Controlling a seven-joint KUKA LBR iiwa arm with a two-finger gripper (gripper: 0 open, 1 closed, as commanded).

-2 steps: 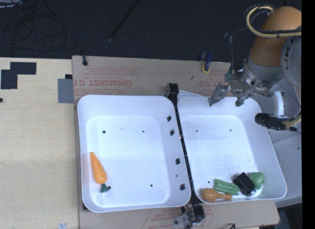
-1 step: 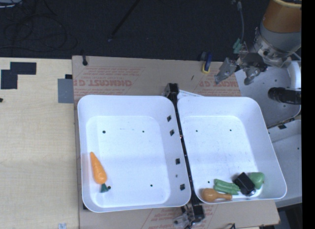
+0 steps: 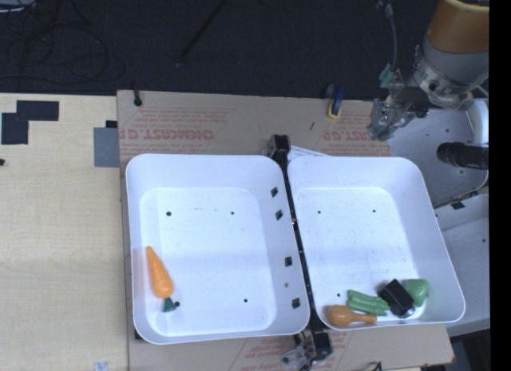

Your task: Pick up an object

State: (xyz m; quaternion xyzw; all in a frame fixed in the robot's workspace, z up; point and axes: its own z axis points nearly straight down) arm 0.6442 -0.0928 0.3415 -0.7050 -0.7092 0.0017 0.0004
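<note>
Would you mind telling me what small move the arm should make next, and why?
Probably swing the hand down toward the right bin: it hangs beyond the bin's far rim, while the black block and green pieces cluster at its near corner.

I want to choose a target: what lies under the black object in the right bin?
The black object lies over the green vegetables, with a green piece beside it. An orange gourd lies near. What it covers beneath cannot be seen.

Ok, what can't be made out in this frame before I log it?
- Gripper: small and blurred against the bench; finger state unreadable.
- Black object: covers part of the green items; identity unclear.
- Arm: cut off by the top edge.
</note>
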